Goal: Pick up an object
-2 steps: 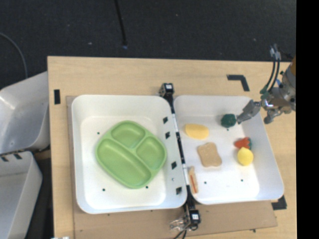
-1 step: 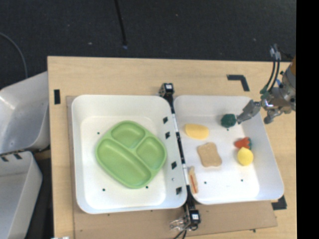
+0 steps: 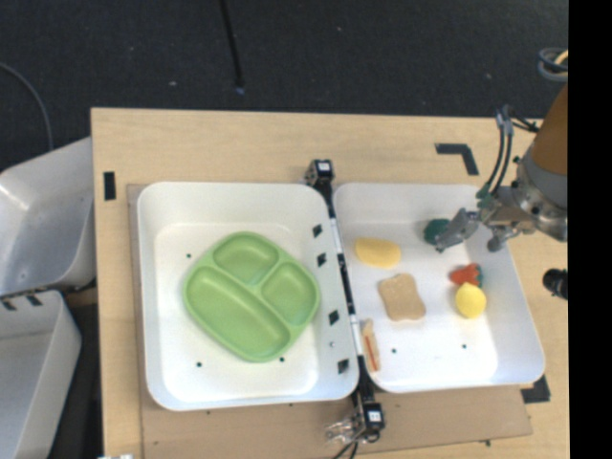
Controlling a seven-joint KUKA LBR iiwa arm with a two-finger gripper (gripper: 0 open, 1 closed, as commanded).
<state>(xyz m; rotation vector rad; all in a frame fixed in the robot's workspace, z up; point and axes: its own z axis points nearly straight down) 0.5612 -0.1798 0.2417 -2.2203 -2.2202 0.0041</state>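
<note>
Two shallow white bins with smooth, glossy walls and rounded corners sat side by side on a pale wood-grain bench [image 3: 239, 142]. The left bin [image 3: 163, 256] held a matte green plate [image 3: 251, 295], rounded and divided into three compartments. In the right bin [image 3: 507, 342] lay a yellow, oblong, soft-looking piece [image 3: 378, 251], a tan slab shaped like a slice of bread [image 3: 402, 297] with a slightly mottled face, a small round yellow fruit [image 3: 469, 300], and a small red object [image 3: 465, 275] just above and touching that fruit, too small to identify. A thin orange stick [image 3: 369, 344] lay against the divider at the bin's left edge. A dark teal object [image 3: 438, 229], rounded and partly covered, sat near the bin's upper part, right at the tip of the gripper [image 3: 475, 229]. The gripper's grey metal fingers reached in from the right, one toward the teal object and one lower down by the right rim, spread apart; nothing could be seen clamped between them, though blur made the contact with the teal object hard to judge. The arm above the wrist was cut off at the right, with dark cables [image 3: 499, 161] looping up from it.
</note>
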